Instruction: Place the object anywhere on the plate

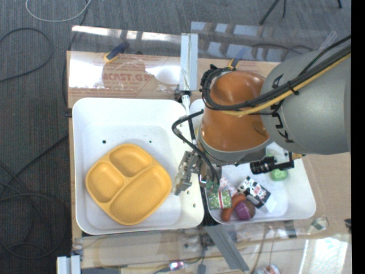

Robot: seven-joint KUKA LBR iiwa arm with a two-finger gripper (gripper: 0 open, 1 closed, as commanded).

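You see one arm (274, 110), grey with an orange band, covering the upper right of the frame. Below it the worktop (85, 67) carries two white bins side by side. The left bin (102, 124) holds one yellow plate (129, 182) with three compartments, lying in its lower half at a slant. The right bin (299, 201) holds a small heap near its lower left corner: one purple piece (244, 210), one reddish piece (229, 212), one green-patterned packet (213, 198), one black-and-white item (255, 189), and one green piece (279, 174) further right. The jaws (187, 176) hang at the centre of the frame over the left bin's right edge, just beside the plate; you cannot tell how they stand or whether they hold anything.
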